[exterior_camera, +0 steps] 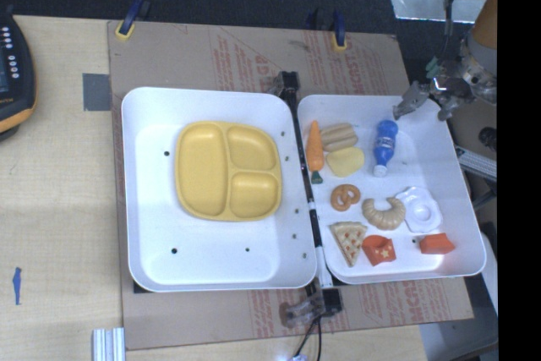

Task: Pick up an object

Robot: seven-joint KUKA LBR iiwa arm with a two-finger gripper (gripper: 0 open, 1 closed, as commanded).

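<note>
The right bin (456, 182) holds several toy foods: a blue bottle (385, 144), an orange carrot (314, 148), a hot dog bun (338, 134), a yellow lump (345, 161), a pretzel (344, 197), a croissant (385, 213), a white piece (419, 209), a pizza slice (347, 241) and two red pieces (378, 249) (436, 244). My gripper (425, 106) hangs over the bin's far right corner, just up and right of the blue bottle. Its two fingers stand spread apart and open, with nothing between them.
The left bin (148, 249) carries a yellow divided plate (228, 171). A black hinge strip (304, 182) runs between the bins. Clamps (338, 30) hold the cardboard sheet at the back. A handheld controller (13, 72) lies at the far left edge.
</note>
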